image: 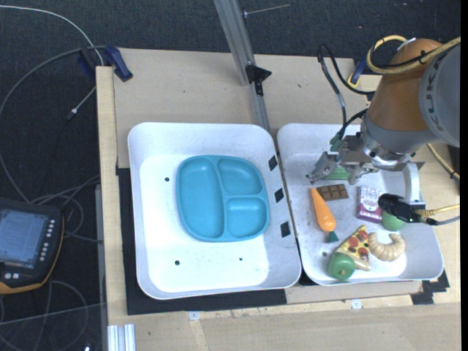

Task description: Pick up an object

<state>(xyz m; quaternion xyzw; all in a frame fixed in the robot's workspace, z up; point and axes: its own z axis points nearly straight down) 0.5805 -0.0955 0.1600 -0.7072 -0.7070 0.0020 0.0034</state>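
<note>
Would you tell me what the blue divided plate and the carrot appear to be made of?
Blue divided plate: probably moulded plastic with a smooth, slightly glossy finish, judging by its even colour and rounded compartment ridges. Carrot: looks like a plastic toy, uniformly orange and smooth, though this view leaves that open.

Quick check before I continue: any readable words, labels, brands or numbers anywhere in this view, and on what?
None can be read.
Purple and white packet in the right bin: it carries print, too small and blurred to read.
Handheld screen unit at the left edge: display lit, no legible characters.
Blue divided plate in the left bin: no markings seen.
</note>
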